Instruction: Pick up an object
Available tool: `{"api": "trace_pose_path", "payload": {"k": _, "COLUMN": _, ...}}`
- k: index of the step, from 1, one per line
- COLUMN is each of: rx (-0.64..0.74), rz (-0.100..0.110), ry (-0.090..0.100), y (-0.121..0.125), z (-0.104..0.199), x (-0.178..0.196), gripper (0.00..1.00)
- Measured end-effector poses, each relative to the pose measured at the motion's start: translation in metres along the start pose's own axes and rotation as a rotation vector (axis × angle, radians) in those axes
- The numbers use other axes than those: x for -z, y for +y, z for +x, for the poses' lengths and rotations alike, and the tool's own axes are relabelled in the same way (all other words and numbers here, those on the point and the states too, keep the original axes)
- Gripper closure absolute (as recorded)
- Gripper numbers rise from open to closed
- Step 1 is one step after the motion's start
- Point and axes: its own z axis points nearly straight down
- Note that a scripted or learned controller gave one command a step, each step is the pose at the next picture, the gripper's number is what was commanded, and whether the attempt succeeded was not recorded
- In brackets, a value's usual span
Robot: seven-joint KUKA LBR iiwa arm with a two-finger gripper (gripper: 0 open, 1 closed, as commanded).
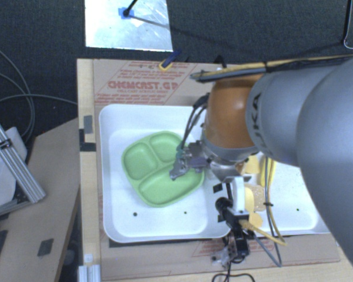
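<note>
A light green divided plate (156, 169) lies in the left white bin (115, 216), slightly left of its middle. My gripper (180, 164) hangs low over the plate's right rim, at the end of the grey arm with the orange band (229, 116). I cannot make out whether it touches the plate. The arm hides most of the bin's right side.
The right white bin (300, 210) is largely covered by the arm; yellow and tan pieces (254, 198) show in it beside the wrist. Both bins rest on a cardboard sheet (135, 84). A metal frame (15, 169) stands at the far left.
</note>
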Motion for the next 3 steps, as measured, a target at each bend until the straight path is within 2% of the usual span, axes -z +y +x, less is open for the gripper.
{"api": "trace_pose_path", "payload": {"k": 1, "rx": 0.011, "rz": -0.016, "ry": 0.002, "y": -0.022, "z": 0.122, "x": -0.11, "gripper": 0.0}}
{"api": "trace_pose_path", "payload": {"k": 2, "rx": 0.001, "rz": -0.026, "ry": 0.002, "y": 0.052, "z": 0.115, "x": -0.027, "gripper": 0.0}}
{"api": "trace_pose_path", "payload": {"k": 3, "rx": 0.006, "rz": -0.017, "ry": 0.001, "y": 0.049, "z": 0.115, "x": -0.021, "gripper": 1.0}}
